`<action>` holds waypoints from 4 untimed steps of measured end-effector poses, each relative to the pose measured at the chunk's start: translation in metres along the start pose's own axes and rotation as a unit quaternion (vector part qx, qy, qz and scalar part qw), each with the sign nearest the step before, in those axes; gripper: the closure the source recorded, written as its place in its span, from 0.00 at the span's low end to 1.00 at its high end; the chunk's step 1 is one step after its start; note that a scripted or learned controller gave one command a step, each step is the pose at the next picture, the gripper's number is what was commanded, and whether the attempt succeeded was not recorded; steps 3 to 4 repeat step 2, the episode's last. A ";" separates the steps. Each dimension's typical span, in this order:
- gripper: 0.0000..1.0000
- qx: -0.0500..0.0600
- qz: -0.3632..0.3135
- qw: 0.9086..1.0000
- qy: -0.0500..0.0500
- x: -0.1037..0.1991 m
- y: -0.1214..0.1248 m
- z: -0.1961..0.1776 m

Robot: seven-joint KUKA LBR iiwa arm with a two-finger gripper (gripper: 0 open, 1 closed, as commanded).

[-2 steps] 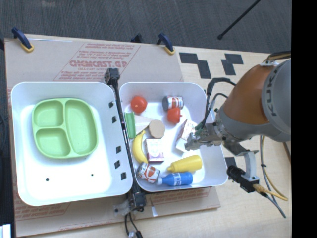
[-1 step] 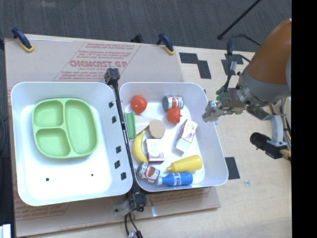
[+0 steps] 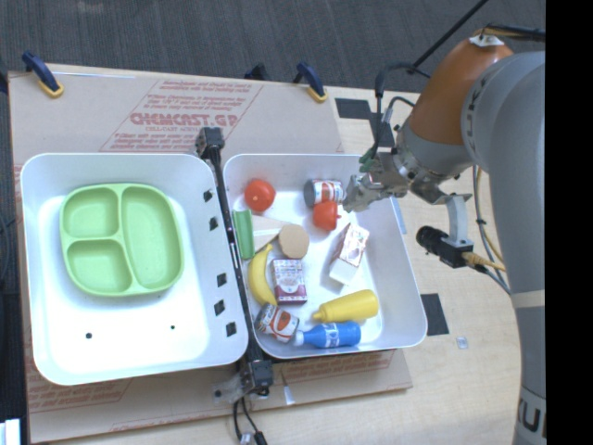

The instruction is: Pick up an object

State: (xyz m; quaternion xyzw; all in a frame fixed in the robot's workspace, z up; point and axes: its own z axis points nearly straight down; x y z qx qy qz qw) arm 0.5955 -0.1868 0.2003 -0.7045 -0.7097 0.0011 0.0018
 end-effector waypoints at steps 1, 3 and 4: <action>0.00 -0.001 0.000 1.000 -0.001 -0.001 0.001 -0.002; 0.00 -0.010 0.001 1.000 -0.004 -0.002 -0.034 0.084; 0.00 -0.010 0.001 1.000 -0.004 -0.002 -0.034 0.084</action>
